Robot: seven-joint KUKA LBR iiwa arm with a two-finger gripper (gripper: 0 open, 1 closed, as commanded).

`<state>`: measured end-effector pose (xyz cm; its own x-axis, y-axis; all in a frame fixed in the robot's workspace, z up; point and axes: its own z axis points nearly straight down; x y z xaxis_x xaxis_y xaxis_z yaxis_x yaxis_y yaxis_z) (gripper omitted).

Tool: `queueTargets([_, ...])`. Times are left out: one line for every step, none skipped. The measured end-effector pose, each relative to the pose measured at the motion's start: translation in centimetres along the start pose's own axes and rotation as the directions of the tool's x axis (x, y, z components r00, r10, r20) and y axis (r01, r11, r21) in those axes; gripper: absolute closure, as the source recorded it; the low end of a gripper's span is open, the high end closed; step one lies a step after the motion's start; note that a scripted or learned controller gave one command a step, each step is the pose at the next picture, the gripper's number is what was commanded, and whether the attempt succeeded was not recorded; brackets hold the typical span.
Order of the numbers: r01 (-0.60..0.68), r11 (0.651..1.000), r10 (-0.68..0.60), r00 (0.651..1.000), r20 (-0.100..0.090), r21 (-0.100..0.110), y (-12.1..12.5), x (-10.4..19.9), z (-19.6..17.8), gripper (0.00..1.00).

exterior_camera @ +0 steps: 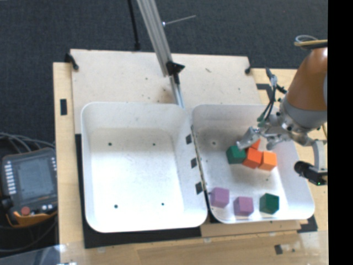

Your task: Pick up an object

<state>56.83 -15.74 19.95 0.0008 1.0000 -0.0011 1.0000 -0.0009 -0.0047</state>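
A pale wooden bench is sitting on dark carpet, carrying two shallow white bins side by side. The left bin is showing small dark marks across its floor, while the right bin is lying against it along a shared edge. A slanted aluminium pole is rising from the bench's rear, and a handheld control pendant with a grey screen is resting at far left.

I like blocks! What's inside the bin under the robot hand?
The right bin holds two purple blocks, two green and two orange. The gripper covers part of the middle cluster.
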Motion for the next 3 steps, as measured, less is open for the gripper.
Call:
queueTargets([0.0,1.0,0.0,1.0,0.002,-0.005,-0.02,-0.03,6.18,0.0])
queueTargets([-0.002,1.0,0.002,1.0,0.008,-0.029,0.64,-0.34,7.1,0.0])
queueTargets([-0.005,1.0,0.006,1.0,0.004,-0.028,0.65,-0.22,6.25,1.0])
